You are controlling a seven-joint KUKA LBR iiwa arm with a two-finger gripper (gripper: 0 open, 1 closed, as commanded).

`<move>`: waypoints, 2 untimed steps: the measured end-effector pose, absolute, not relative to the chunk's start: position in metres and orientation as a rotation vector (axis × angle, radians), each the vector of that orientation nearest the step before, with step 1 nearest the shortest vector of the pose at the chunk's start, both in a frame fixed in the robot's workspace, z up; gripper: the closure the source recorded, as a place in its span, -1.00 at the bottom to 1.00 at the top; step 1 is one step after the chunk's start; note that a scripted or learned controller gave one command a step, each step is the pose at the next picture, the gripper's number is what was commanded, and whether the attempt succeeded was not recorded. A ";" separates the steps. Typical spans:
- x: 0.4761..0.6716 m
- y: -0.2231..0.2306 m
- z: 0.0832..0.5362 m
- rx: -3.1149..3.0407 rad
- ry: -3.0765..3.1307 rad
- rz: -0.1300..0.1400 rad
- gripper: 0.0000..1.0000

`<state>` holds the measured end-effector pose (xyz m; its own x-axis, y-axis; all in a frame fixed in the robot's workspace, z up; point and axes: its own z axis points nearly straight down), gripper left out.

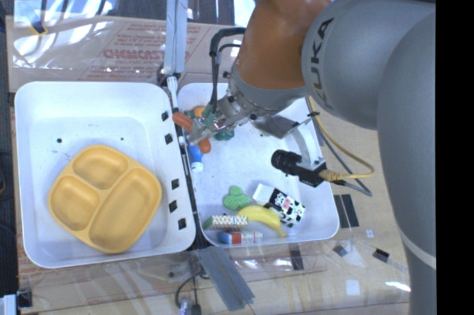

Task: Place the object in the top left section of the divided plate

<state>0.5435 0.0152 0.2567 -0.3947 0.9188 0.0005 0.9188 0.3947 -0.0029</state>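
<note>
A yellow divided plate [104, 196] with three sections lies in the left bin [44, 113]; nothing lies in any section. My gripper [210, 125] hangs low over the far left corner of the right bin [320, 221], under the orange wrist band. It sits among a small cluster: an orange piece [181, 118], a teal piece [223, 133], another orange piece [204, 147] and a blue and white bottle [195, 158]. The wrist hides which of these it touches.
Near the right bin's front edge lie a green leaf shape [236, 199], a banana [261, 218], a black and white spotted toy [287, 208], a white block [263, 193] and a marker [241, 237]. The arm's bulk covers the bin's right side.
</note>
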 end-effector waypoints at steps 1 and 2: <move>0.567 0.084 0.401 -1.727 -2.624 0.001 1.00; 0.504 0.150 0.317 -1.794 -2.575 0.007 1.00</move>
